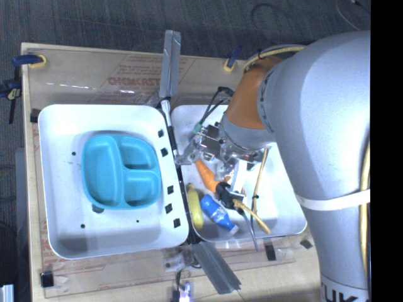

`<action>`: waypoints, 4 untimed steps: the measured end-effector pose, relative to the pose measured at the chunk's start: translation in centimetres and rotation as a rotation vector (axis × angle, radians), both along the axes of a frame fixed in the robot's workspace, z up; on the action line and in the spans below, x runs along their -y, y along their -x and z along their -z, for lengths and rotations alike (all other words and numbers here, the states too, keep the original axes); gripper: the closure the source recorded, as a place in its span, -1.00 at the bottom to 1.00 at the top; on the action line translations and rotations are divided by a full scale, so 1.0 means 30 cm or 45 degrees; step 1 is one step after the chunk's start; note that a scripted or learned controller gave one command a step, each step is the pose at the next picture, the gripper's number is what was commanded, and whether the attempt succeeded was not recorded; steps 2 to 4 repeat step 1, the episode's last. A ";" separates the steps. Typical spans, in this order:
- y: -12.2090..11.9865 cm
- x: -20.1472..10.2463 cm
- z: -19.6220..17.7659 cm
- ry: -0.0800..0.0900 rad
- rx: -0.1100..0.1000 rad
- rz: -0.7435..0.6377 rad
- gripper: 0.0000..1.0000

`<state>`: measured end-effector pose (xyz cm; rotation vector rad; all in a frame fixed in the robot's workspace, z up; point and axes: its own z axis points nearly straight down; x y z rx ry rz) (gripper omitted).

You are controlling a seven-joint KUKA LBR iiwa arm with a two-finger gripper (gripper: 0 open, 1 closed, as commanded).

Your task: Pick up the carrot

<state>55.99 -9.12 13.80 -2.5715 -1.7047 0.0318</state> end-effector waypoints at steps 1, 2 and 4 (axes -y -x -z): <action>-0.004 0.075 0.062 -0.023 0.081 -0.288 -1.00; -0.004 0.075 0.062 -0.023 0.081 -0.288 -1.00; -0.004 0.075 0.062 -0.023 0.081 -0.288 -1.00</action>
